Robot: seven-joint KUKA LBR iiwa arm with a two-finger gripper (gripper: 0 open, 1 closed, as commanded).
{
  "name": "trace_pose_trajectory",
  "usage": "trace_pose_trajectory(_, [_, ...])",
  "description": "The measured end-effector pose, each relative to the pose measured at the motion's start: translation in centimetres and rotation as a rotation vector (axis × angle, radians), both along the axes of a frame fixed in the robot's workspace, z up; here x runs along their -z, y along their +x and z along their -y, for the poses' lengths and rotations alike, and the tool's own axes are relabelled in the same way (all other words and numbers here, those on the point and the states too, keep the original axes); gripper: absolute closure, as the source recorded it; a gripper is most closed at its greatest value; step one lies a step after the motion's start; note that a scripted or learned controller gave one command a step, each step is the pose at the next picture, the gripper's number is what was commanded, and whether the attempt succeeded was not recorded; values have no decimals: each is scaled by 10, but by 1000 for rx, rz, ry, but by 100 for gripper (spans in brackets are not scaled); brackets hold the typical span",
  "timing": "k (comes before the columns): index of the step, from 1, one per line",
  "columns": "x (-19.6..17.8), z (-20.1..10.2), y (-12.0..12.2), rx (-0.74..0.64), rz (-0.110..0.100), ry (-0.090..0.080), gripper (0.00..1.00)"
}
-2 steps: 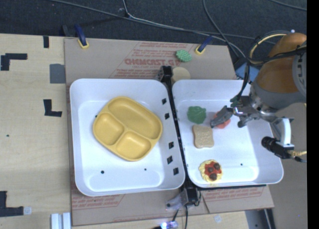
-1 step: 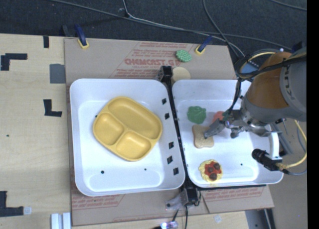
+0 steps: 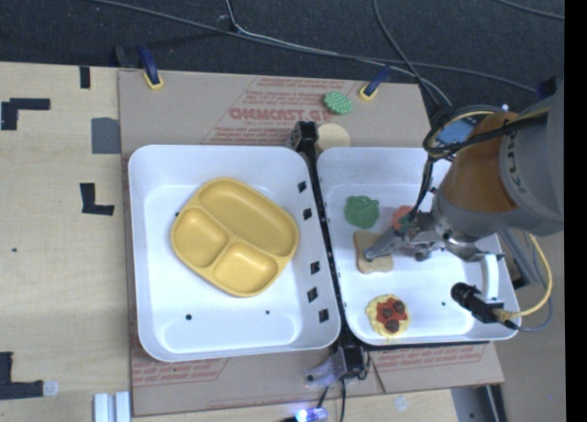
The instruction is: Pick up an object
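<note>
From the overhead camera, my gripper (image 3: 374, 250) sits low in the right bin (image 3: 431, 324), its tip over the tan slice of bread (image 3: 374, 262); whether it is parted or closed I cannot tell. A green toy (image 3: 361, 211) lies just beside, a small pizza (image 3: 388, 314) nearer the front. The yellow tray (image 3: 235, 236) fills the left bin (image 3: 147, 255). Flat bread may slip free, or I may nudge the green toy.

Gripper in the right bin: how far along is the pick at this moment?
Done: the gripper is down in the right bin, at the tan piece. In hand: nothing visibly held; its grip cannot be judged. Left: grasp and lift. The green piece, pizza toy and yellow tray lie untouched.
</note>
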State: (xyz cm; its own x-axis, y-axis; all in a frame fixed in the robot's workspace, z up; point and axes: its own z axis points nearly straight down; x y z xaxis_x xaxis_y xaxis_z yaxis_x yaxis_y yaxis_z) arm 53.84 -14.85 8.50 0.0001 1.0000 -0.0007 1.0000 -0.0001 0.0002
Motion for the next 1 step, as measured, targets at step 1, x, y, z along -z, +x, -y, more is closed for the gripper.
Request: trace_pose_trajectory(1, [-14,-1,3,-2,7,2,100])
